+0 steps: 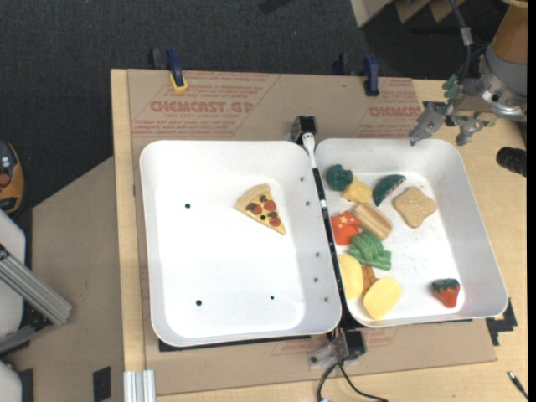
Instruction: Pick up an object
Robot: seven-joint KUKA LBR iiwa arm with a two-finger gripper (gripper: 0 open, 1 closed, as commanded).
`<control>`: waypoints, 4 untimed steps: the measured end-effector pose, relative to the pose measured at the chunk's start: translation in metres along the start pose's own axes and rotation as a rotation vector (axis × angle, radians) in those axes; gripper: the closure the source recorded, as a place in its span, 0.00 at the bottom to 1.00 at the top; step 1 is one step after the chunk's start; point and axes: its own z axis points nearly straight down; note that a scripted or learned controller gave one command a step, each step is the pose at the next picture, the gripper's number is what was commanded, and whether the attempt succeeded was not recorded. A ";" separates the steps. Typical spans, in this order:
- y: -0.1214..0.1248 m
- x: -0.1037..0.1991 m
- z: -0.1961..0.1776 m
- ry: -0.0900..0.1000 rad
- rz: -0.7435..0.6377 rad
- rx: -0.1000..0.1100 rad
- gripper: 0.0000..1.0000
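Cardboard-topped desk carrying two shallow white plastic bins side by side. The left bin holds a single toy pizza slice near its upper right. The right bin holds a cluster of toy foods: a tan bread slice, a green leafy piece, a yellow potato-like piece, a small red strawberry at lower right; several overlap and are hard to tell apart. The arm is cut off at the upper right edge. The tool, its fingers spread and holding nothing, hangs over the right bin's upper rim, well above and apart from the foods.
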 end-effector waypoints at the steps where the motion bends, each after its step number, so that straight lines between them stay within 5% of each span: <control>1: 0.010 0.075 0.159 0.006 -0.006 0.015 0.00; 2: 0.014 0.021 0.149 -0.003 0.004 -0.003 0.00; 3: -0.036 0.040 0.159 -0.001 0.000 -0.005 0.00; 4: -0.033 0.038 0.146 -0.007 0.002 -0.012 1.00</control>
